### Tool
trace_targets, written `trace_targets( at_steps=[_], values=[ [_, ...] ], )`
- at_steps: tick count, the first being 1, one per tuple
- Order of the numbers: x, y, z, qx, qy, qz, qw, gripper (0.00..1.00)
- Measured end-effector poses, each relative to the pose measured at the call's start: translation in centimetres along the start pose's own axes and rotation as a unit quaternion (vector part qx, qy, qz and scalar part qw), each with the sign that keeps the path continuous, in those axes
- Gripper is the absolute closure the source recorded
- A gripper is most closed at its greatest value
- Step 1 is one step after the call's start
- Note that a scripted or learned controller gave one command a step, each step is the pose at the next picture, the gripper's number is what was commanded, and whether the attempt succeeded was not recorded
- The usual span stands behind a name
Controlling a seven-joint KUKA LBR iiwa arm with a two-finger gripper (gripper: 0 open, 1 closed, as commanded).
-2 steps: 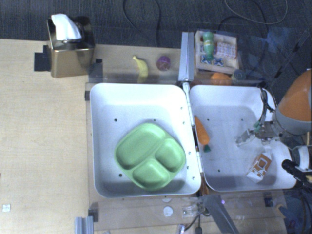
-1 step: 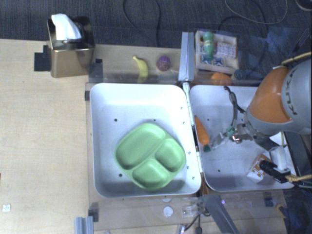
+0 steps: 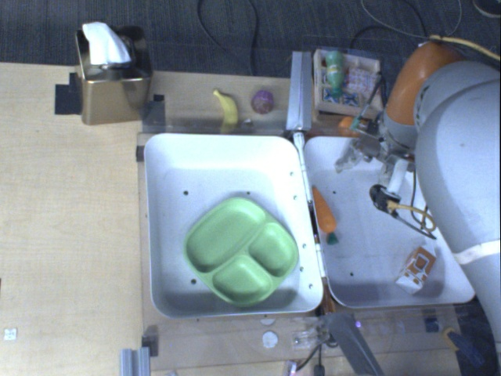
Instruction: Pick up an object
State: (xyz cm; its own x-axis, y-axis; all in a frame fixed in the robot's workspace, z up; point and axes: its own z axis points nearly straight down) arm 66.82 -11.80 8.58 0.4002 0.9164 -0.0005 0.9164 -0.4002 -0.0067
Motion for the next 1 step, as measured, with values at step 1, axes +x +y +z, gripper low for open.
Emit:
trace_targets(
  at_steps=[1],
  values=[
    [-1.54, -7.34, -0.10, -0.006, 0.001, -0.088, 0.9961, 0.00]
  ],
)
